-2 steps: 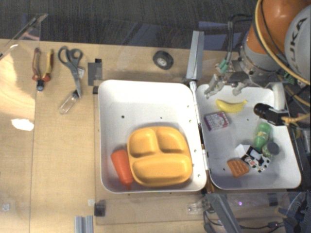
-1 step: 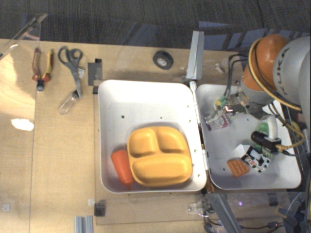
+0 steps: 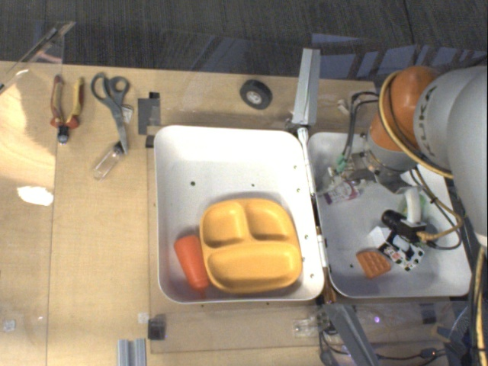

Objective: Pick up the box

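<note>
The wooden bench point(image 3: 91, 280) fills most of the view, with the two white bins side by side on it. The grey arm point(image 3: 457, 120), with its orange band point(image 3: 400, 101), hangs over the upper part of the right bin point(image 3: 442, 280) and hides that bin's far corner. Cables run down from the band to the gripper point(image 3: 345, 183), which sits low over the right bin's upper left area, near the wall shared with the left bin point(image 3: 229, 147). Whether the gripper is spread or pressed together cannot be told, because wires and clutter blur it.

The yellow box point(image 3: 249, 244), moulded into three compartments, lies in the left bin's near half, toward the right wall and well apart from the gripper. A red-orange object point(image 3: 191, 263) lies against the box's left side, partly tucked beneath its edge.

Several small items lie in the right bin: a black and white piece point(image 3: 402, 244), a pale green-white item point(image 3: 412, 203) and a little brown ridged piece point(image 3: 374, 263).

On the bench behind the bins lie scissors point(image 3: 114, 101), red-handled pliers point(image 3: 65, 105), a dark tape roll point(image 3: 256, 94) and a clear tube point(image 3: 107, 161).
</note>
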Controlling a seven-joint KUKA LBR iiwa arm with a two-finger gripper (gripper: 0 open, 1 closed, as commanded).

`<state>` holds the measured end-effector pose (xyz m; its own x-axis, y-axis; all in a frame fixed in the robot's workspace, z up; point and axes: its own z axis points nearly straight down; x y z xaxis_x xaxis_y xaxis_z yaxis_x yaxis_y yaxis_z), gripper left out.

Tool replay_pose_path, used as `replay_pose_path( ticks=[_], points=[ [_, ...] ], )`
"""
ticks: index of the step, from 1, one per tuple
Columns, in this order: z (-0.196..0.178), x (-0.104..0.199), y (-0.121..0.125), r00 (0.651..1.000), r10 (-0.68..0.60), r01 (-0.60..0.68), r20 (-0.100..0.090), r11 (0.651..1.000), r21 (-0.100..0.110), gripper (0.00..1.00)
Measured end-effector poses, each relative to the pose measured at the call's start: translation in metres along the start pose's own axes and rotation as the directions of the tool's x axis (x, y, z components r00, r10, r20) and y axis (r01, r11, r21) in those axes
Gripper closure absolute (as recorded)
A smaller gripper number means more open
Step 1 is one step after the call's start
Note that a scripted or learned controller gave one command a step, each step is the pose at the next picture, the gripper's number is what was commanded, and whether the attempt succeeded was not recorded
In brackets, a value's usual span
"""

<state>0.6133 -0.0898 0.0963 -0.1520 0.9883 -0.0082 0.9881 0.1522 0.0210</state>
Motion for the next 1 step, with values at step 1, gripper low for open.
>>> replay_pose_path(
  ticks=[1],
  points=[
    [-0.0155,0.0054,0.0072,1.000,-0.010,0.010,-0.003,1.000,-0.018,1.00]
  ],
)
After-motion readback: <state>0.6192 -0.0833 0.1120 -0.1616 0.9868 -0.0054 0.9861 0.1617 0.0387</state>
